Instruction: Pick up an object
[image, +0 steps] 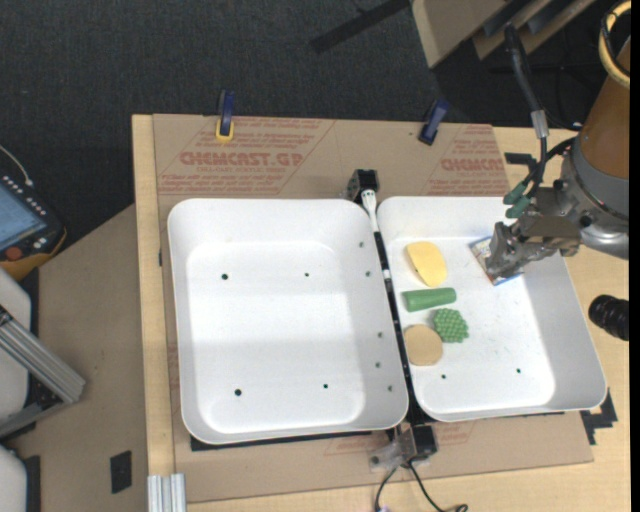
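Your hand (503, 262) sits low over the upper right part of the right bin (560, 390), hanging from the grey arm (600, 190) that comes in from the right edge. You cannot tell from this angle whether it is open or closed: the tips are a dark cluster against the white floor, with a small patch of blue and red (497, 272) showing right at them, too small and too hidden to name or to call gripped. The things you could pick up lie well to the left of the hand, gathered near the bin's left wall. A yellow piece (427, 262) lies uppermost, tilted on a slant. Just below it a green cylinder (429, 297) lies on its side, pointing left to right. Below that, a bumpy green ball-like piece (450, 325) sits just beside a flat tan disc (423, 346), the two touching or nearly so. None of these four is in contact with the hand. The left bin (190, 330) lies alongside, its inner wall pressed against the right bin's, and both rest on a brown cardboard sheet (300, 150) on the tabletop, with two clamps (226, 115) at the sheet's far edge.
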